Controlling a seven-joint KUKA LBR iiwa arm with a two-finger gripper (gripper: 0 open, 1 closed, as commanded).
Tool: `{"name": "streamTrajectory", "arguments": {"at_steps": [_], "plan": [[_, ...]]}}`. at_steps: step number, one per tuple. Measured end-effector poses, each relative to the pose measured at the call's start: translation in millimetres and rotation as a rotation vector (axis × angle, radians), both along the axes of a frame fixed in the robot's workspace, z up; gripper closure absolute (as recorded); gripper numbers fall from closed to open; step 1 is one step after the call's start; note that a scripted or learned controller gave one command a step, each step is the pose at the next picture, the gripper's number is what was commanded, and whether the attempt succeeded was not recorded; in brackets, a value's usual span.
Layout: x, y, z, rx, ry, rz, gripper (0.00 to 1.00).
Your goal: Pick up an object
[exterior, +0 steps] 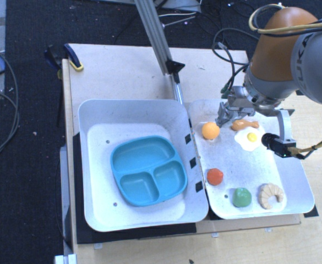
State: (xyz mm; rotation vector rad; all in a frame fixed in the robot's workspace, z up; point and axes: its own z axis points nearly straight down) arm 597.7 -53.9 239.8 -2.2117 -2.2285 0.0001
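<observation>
At the front of the right bin (294, 176), a pale toy croissant (271, 195) lies in the near right corner. Just beside it, to its left, sits a rounded green piece (241, 197). A little further back and left of the green piece is a small red ball-like piece (214, 176), close to the wall the two bins share.

Further back in the same bin, an orange ball (210, 131) sits near the left wall. A toy fried egg (249, 140), white with a yellow yolk, lies flat to its right. Just behind the egg is a small orange-brown piece (245, 125), touching it or nearly so.

All six pieces are loose on the bin floor. The front three are well apart from the back three.

The tool (225, 117) hangs low over the back of this bin, just above and behind the orange ball, with the orange-brown piece right beside it. Whether it is open or closed cannot be told, and nothing can be seen in its grip. The grey arm (293, 43) comes in from the right.

The left bin (94, 120) holds one thing, a blue divided tray (148, 169). The tray lies flat and turned at a slant. It has one long compartment at the back and two smaller ones at the front.

Both bins rest side by side on the pale counter (122, 70).
</observation>
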Motion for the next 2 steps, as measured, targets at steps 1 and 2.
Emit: {"name": "streamTrajectory", "arguments": {"at_steps": [1, 2], "plan": [[-2, 45, 3, 0.000, -0.001, 0.000, 1.00], [9, 99, 2, -0.001, -0.003, 0.000, 1.00]]}}
